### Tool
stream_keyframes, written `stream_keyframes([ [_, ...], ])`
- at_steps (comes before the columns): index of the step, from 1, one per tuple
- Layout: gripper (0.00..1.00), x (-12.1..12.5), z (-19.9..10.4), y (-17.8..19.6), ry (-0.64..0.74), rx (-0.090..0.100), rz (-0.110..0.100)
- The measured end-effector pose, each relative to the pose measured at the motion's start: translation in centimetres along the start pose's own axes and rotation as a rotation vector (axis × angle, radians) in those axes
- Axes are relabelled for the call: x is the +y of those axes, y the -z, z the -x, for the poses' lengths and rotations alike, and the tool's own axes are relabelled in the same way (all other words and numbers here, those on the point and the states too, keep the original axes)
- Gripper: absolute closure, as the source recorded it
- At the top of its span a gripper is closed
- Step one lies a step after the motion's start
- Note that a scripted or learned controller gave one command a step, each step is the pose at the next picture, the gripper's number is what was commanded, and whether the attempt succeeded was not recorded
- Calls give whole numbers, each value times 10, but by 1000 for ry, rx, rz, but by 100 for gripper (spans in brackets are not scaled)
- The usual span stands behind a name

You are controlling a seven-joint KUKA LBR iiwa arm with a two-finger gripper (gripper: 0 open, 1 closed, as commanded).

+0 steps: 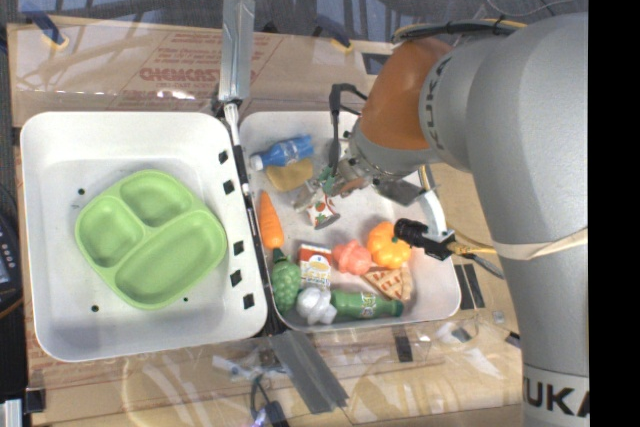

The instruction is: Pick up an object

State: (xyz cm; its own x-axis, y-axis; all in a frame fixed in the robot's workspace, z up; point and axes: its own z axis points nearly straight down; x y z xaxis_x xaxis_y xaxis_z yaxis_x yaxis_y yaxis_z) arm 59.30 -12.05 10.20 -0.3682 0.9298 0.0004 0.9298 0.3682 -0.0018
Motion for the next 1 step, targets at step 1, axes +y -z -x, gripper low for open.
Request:
stream_keyframes([
  [1, 100, 54, -45, 109, 21, -1, 4],
])
